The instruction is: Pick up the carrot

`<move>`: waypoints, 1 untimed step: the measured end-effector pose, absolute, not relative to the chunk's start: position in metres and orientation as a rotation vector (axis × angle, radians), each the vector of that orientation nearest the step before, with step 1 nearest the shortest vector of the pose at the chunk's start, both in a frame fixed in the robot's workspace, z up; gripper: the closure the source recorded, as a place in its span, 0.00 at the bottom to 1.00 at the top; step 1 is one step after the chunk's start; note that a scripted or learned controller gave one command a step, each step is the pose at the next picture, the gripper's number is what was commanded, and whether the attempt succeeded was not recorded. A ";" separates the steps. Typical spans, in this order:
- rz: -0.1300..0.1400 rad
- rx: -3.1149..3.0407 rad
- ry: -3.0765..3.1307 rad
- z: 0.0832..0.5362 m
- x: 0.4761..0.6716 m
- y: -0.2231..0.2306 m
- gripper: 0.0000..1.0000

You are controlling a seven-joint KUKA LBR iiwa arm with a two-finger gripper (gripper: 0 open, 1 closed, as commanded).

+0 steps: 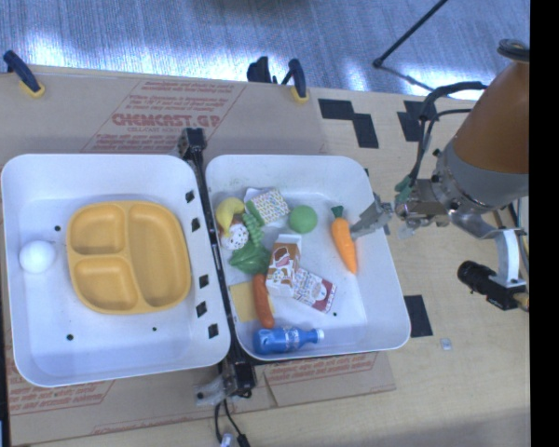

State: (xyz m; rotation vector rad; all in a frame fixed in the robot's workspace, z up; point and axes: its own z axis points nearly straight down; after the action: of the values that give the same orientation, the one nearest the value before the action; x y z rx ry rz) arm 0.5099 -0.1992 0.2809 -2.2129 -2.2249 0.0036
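Carrot (343,241) lies in the right bin (388,296), just beside and below the jaws (371,218), green top nearest them. Jaws appear spread, holding nothing. Lower them squarely astride the carrot's thick end before closing.

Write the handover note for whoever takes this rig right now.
Gripper: over the right bin's right side, beside the carrot, holding nothing visible.
Carrot: lying in the right bin, right of the green ball, leafy end toward the far rim.
Left bin: holds the yellow divided tray and a white ball.
Done: approach only.
Left: close on the carrot and lift it out.
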 end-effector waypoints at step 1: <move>0.006 -2.106 -2.325 0.189 0.572 -0.199 0.00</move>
State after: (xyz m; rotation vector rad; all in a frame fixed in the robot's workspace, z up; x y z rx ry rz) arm 0.5722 -0.1993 0.1887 -2.1059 -2.3247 0.0060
